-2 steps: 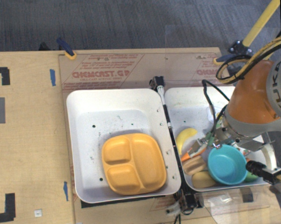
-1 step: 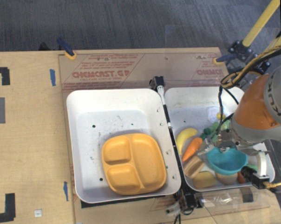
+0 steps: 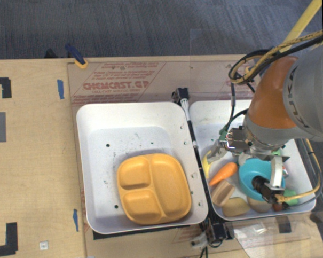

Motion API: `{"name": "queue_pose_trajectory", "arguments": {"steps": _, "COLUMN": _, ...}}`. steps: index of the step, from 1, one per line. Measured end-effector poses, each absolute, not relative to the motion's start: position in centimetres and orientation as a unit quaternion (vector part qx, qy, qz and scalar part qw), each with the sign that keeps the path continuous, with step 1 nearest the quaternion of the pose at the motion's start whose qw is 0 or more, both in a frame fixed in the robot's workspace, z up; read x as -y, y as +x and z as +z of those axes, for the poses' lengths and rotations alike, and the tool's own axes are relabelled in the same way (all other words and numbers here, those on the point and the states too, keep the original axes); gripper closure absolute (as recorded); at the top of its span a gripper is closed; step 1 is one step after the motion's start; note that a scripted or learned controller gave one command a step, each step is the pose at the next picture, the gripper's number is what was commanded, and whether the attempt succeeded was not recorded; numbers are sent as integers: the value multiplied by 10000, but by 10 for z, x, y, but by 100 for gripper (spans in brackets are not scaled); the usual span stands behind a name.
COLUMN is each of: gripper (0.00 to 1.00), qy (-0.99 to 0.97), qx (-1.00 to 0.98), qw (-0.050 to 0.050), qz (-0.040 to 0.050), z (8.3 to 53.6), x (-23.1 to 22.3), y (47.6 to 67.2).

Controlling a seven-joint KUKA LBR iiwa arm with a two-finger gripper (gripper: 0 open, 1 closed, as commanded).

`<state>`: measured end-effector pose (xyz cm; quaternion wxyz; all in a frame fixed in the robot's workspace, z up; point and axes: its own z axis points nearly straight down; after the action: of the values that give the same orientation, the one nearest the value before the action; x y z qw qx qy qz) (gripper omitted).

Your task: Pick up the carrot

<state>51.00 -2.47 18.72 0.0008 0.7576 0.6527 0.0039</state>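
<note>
The orange carrot [image 3: 223, 174] lies in the right bin [image 3: 204, 118], near its left wall, pointing up and to the right. My gripper [image 3: 225, 148] hangs just above the carrot's upper end, below the arm's orange band [image 3: 272, 102]. The wrist hides how the gripper stands. I see nothing held in it; the carrot rests among the other items.
Around the carrot lie a teal cup [image 3: 254, 176], a yellow piece [image 3: 206, 164], a tan block [image 3: 222, 191], a beige lump [image 3: 237, 206] and a green item [image 3: 294, 200]. The left bin [image 3: 98, 155] holds a yellow divided plate [image 3: 152, 187]. A black clamp [image 3: 180, 94] sits between the bins.
</note>
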Motion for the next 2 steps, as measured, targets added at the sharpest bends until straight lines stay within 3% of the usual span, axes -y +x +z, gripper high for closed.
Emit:
{"name": "queue_pose_trajectory", "arguments": {"steps": 1, "gripper": 0, "qy": 7457, "qx": -6663, "qw": -16, "qz": -16, "z": 184, "x": 50, "y": 479}}
{"name": "queue_pose_trajectory", "arguments": {"steps": 2, "gripper": 0, "qy": 7999, "qx": -6001, "qw": 35, "qz": 35, "z": 101, "x": 112, "y": 489}}
